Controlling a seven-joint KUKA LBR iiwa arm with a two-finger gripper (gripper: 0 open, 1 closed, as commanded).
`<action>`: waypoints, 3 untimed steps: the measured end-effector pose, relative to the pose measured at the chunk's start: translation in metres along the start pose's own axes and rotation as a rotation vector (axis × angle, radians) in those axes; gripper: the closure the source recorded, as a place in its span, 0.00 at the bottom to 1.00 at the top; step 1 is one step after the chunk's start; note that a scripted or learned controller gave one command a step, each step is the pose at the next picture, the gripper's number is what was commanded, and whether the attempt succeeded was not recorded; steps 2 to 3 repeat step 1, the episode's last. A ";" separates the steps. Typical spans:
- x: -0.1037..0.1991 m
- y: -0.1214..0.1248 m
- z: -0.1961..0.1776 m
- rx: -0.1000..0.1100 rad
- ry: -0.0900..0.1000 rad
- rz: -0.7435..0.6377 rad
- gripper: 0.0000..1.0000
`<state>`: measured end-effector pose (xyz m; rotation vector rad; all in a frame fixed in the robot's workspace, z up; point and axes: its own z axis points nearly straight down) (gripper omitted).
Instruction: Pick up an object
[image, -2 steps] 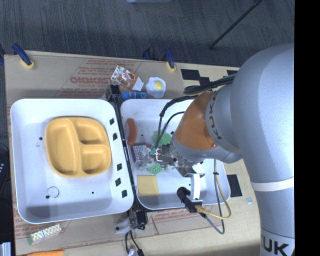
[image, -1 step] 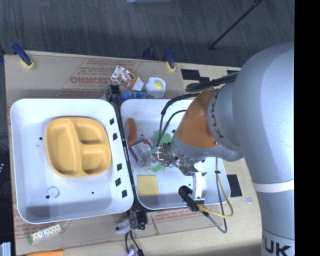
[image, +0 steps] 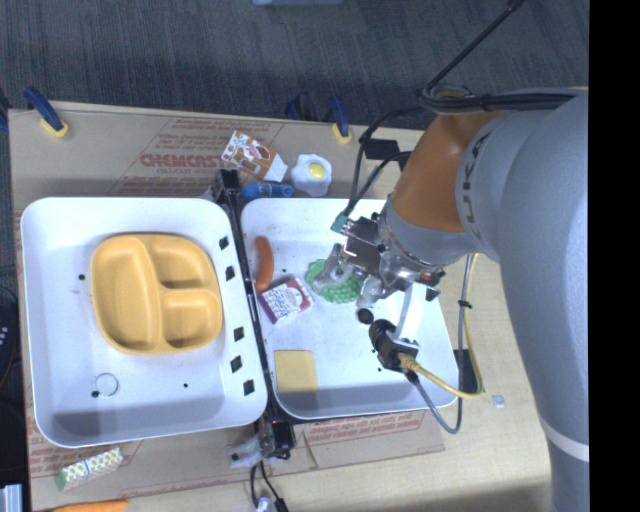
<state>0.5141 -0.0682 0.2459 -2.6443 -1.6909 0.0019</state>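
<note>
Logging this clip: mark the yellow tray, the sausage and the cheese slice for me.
yellow tray (image: 157, 292), camera view, on the ridge between its compartments.
sausage (image: 264, 262), camera view, on its middle.
cheese slice (image: 296, 370), camera view, on its flat top.

A divided tray lies in the left bin.

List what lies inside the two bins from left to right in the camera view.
Yellow divided tray in the left bin → orange sausage → dark red packet → green item, with the claw over it. The tan square is left out, since its span overlaps the packet's.
</note>
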 end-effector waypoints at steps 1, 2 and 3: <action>-0.053 -0.016 0.019 0.002 -0.001 0.089 1.00; -0.053 -0.016 0.019 0.002 -0.001 0.089 1.00; -0.053 -0.016 0.019 0.002 -0.001 0.089 1.00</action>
